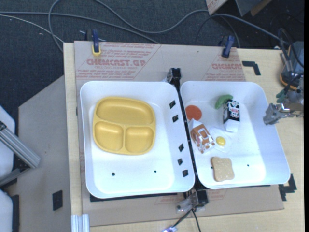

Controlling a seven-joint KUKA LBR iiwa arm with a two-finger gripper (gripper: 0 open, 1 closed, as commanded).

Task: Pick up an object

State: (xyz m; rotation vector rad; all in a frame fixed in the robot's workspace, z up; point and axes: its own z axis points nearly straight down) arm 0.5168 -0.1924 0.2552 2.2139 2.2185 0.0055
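The right bin point(256, 153) holds several small things. A black and white carton point(232, 113) stands near its back, with a green piece point(223, 100) just behind it. A red disc point(193, 112) lies at the left. Below it are an orange and white packet point(202, 137) and a small yellow piece point(220, 141). A tan bread slice point(222, 168) lies near the front. My gripper point(274, 113) hangs at the bin's right rim, about 85 px right of the carton, with nothing seen in it.
The left bin point(140, 178) holds a yellow divided plate point(124, 125). A black divider with clips point(182, 129) runs between the bins. Blue clamps point(96, 41) point(227, 45) hold the board at the back. Cables lie on the dark floor behind.
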